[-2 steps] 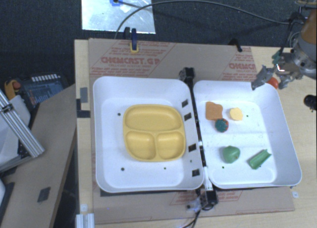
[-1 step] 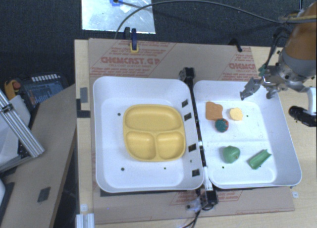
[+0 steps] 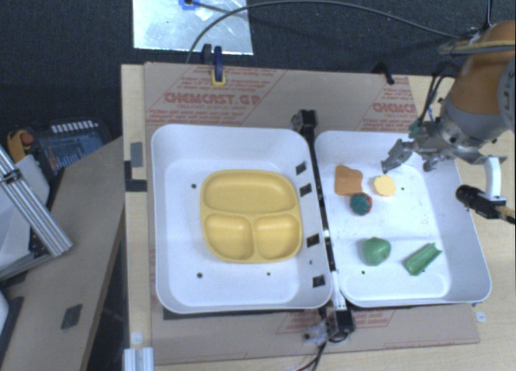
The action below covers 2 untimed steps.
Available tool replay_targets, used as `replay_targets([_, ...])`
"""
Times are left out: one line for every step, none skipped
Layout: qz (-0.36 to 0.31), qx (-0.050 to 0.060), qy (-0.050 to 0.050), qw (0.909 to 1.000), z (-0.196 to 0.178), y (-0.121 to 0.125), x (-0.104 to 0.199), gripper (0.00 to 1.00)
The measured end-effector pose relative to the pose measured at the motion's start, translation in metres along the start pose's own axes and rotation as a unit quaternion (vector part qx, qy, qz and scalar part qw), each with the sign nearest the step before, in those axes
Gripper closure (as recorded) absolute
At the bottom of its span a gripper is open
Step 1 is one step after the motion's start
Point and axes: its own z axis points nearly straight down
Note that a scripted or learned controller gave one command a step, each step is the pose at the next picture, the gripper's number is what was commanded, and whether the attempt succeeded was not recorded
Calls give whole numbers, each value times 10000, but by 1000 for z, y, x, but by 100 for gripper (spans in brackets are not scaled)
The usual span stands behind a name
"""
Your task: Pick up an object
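Fingers of the gripper (image 3: 413,156) stand apart, holding nothing; the yellow disc (image 3: 384,186) lies close at their seven o'clock.

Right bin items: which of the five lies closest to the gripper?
The small pale yellow piece, just below and left of the gripper. The orange-brown slab, round multicoloured ball and two green pieces lie farther off.

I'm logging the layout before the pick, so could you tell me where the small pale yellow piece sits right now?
The pale yellow piece lies in the right bin, toward its far end, between the orange piece and the gripper, just above the small teal ball.
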Motion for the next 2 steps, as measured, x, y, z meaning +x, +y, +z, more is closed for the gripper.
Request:
replay_targets([5, 1, 2, 10000, 51, -10, 3, 0])
replay_targets([1, -28, -7, 10000, 38, -8, 2, 100])
